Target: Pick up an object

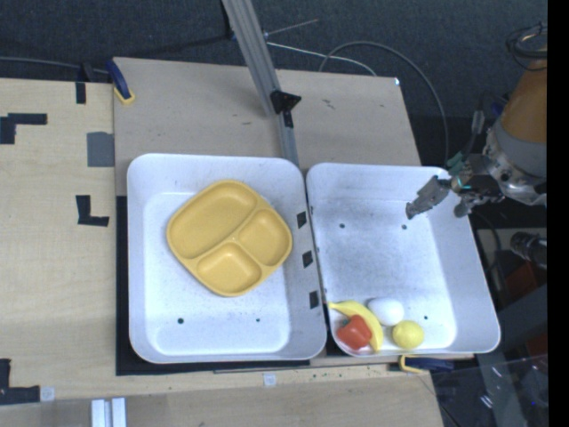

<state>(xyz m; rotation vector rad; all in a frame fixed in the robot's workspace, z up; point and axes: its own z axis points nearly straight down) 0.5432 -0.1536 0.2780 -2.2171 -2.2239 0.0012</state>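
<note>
Huddling in the right bin's near corner, a smooth white egg, round yellow ball, curved banana and red piece leave speckled floor bare; gripper spread, holding nothing, over the far-right rim.

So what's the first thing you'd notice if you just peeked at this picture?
Probably the big yellow plate with three sections, lying in the left bin. Next, the bright little heap in the near corner of the right bin: a yellow banana, something red, a white egg shape and a small yellow ball. The gripper hangs over that bin's far right edge, holding nothing.
</note>
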